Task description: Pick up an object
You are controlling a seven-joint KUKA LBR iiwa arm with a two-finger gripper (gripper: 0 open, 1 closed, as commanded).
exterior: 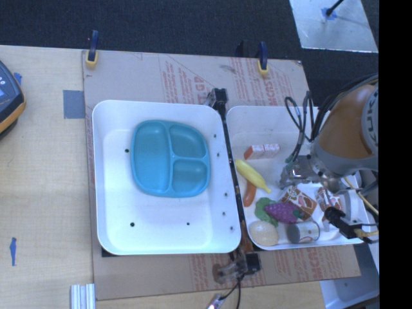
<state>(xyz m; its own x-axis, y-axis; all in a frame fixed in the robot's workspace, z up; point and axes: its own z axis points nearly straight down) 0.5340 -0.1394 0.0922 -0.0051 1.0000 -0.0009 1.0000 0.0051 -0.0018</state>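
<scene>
The right bin (257, 116) holds several small objects: a yellow banana (252, 174), an orange carrot (248, 196), a small white and red box (264, 150), a green leafy piece (264, 208), purple grapes (283, 211), a cream egg-shaped item (263, 233), a grey can (302, 232) and a brown and white packet (302, 203). My gripper (301, 174) hangs low over the right part of this bin, just above the packet. Its fingers are hidden under the wrist.
The left bin (109, 172) holds a blue divided plate (170, 158). The grey and orange arm (347, 131) covers the right bin's far right side. Cables loop beside the wrist. Clamps stand at the cardboard's back edge.
</scene>
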